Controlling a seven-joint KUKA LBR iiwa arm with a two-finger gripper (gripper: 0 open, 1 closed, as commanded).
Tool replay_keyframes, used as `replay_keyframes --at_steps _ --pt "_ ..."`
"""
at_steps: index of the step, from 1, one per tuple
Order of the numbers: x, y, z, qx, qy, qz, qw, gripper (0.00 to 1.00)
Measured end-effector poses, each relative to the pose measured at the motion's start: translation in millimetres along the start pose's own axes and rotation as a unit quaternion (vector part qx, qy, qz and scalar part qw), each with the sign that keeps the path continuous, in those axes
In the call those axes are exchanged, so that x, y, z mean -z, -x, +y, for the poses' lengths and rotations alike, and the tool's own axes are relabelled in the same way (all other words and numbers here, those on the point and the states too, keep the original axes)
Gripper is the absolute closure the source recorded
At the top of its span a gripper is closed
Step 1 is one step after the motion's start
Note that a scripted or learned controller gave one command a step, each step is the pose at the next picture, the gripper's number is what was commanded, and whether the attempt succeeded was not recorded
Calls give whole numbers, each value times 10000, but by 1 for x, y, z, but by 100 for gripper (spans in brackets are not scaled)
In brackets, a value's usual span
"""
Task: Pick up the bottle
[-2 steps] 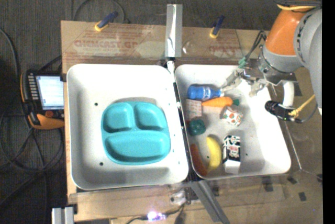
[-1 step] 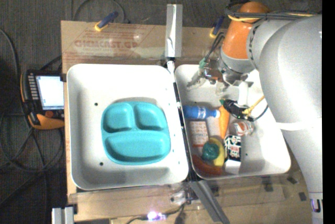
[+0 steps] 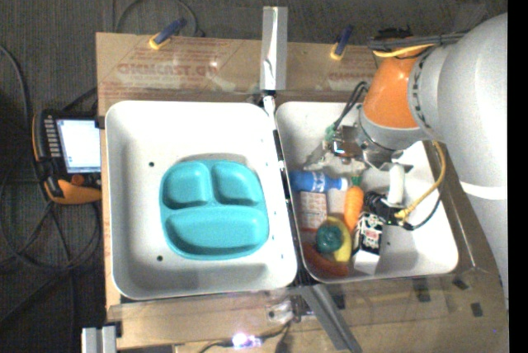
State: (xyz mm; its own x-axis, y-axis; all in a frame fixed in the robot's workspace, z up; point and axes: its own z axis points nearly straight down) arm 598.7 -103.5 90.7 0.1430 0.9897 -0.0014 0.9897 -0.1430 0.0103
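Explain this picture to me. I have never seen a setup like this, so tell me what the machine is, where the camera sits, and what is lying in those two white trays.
The picture comes from one camera fixed above a bench, looking down at a slant. The big grey shape with the orange band is a robot arm reaching in from the right. Its end effector, the grasping part, hangs over the right bin; the picture does not let me tell whether it holds anything.

The left bin holds a teal divided plate. The right bin holds a pile of small things: a bottle with a blue cap lying on its side, an orange carrot, a green and yellow toy and a small white box. The arm is meant to pick up the bottle.
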Motion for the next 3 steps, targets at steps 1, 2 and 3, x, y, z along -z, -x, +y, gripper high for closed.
replay_keyframes --at_steps 1,2,3 --pt "0 9 -14 -393 32 21 9992 0" --pt "1 2 -45 45 52 -14 10000 0" --pt "2 12 -70 -653 73 16 9978 0"
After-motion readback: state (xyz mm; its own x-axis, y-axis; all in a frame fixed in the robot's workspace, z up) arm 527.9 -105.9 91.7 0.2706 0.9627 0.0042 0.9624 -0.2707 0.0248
